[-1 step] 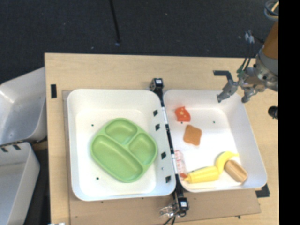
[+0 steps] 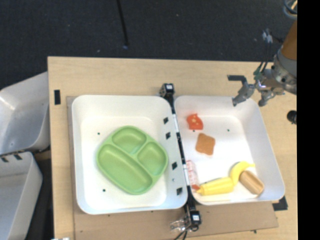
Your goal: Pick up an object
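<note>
Over the surface's far right corner the tool hangs wide and unladen, well apart from the banana, which could roll off its fingers against the right bin's near wall.

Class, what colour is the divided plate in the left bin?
Light green, seen clearly in the camera view: the divided plate.

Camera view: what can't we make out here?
- Grey KUKA arm: cut off by the frame's right side, only the wrist end visible.
- Two-finger gripper: small and blurred above the right white bin.
- Small red object: too small to identify.
- Pale packet by the divider: label unreadable.
</note>
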Motion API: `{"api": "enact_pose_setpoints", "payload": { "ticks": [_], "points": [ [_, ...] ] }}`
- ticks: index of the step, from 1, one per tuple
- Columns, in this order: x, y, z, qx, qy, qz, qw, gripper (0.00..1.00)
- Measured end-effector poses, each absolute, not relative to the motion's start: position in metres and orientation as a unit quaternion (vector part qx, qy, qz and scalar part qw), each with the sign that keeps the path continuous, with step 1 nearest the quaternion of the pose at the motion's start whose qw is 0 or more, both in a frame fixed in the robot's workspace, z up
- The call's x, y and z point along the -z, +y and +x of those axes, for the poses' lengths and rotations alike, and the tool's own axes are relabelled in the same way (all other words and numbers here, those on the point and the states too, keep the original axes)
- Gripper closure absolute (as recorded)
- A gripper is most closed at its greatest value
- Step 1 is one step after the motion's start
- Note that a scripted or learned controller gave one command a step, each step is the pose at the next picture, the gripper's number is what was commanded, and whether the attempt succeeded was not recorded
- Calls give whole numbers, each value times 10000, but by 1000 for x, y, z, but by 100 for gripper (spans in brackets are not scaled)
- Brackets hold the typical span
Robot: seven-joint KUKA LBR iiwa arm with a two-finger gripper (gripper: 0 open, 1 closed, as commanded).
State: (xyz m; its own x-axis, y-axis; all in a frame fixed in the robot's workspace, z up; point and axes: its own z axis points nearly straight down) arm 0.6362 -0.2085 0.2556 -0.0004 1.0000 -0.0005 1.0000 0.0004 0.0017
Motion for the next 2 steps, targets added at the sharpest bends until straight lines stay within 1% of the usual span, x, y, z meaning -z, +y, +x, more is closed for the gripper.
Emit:
{"api": "enact_pose_setpoints", "payload": {
  "ticks": [1,2],
  "points": [
    [-200,-212,626,16,7066,7076,-7,0],
    [-158,-211,626,13,7061,7081,1,0]
  ]
}}
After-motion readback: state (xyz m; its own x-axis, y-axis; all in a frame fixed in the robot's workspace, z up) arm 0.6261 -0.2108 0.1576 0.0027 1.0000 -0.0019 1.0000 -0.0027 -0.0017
